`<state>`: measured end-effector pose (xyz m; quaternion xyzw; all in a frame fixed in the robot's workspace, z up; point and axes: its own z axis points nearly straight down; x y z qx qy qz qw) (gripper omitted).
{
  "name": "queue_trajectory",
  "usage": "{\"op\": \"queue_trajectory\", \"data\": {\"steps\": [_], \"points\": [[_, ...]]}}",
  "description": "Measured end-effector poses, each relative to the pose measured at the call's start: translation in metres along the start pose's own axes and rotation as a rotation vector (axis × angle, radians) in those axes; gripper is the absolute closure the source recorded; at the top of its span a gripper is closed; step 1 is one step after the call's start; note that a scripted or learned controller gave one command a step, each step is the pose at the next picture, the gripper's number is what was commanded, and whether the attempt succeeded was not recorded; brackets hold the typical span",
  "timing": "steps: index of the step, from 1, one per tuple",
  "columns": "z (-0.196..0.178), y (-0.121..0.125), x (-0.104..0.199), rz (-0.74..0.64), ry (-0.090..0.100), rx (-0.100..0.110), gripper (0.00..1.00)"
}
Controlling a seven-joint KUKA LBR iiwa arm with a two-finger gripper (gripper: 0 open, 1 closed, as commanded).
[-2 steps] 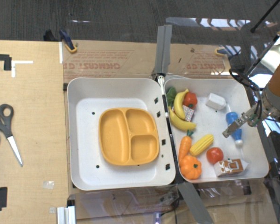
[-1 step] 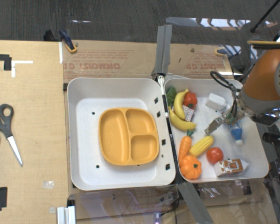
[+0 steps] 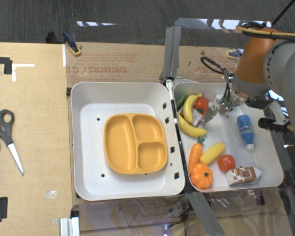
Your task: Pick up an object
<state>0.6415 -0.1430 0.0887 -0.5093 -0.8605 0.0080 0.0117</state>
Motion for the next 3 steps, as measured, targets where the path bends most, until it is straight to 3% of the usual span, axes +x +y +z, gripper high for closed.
{"op": "queue_trajectory", "data": {"steps": [1,2,3], "points": [[-0.011,-0.053,0.071,0.064,-0.011,-0.026,0.00],[0.002,-0.125,0.114,0.222,-0.008,-0.026,0.00],[-0.007,-0.123,0.114,0.224,-0.008,-0.029,1.00]]}}
